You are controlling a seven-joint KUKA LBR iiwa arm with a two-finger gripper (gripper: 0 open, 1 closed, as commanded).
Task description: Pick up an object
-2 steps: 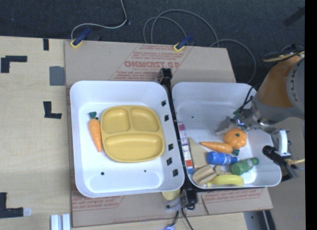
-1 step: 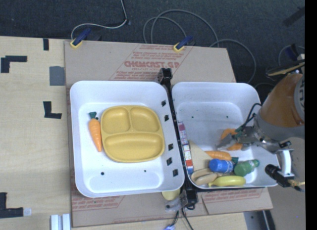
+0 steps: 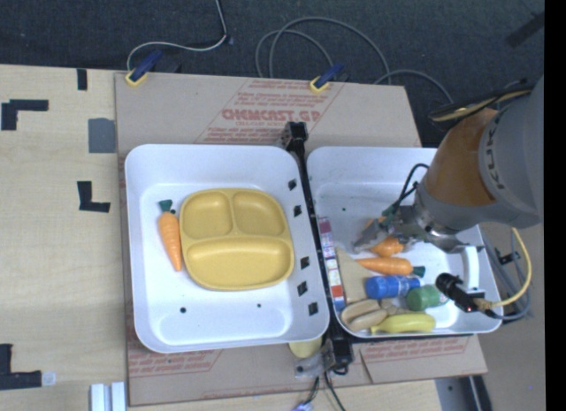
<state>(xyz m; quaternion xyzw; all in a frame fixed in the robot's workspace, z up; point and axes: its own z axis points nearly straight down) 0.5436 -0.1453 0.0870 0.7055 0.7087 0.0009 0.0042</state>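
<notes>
- Along the lower edge of the right white bin (image 3: 347, 171) lay a yellow plastic banana (image 3: 407, 322), a tan bread-like piece (image 3: 361, 313), a green round toy (image 3: 423, 296) and a blue bottle-like toy (image 3: 387, 287).
- Above them lay an orange plastic carrot (image 3: 386, 265).
- The gripper (image 3: 382, 232) hung just over a smaller orange piece (image 3: 387, 247), seemingly its target; its jaws' state could not be told.
- At centre left, the left white bin (image 3: 141, 224) held a yellow sectioned plate (image 3: 236, 238) and another orange toy carrot (image 3: 171, 239).
</notes>
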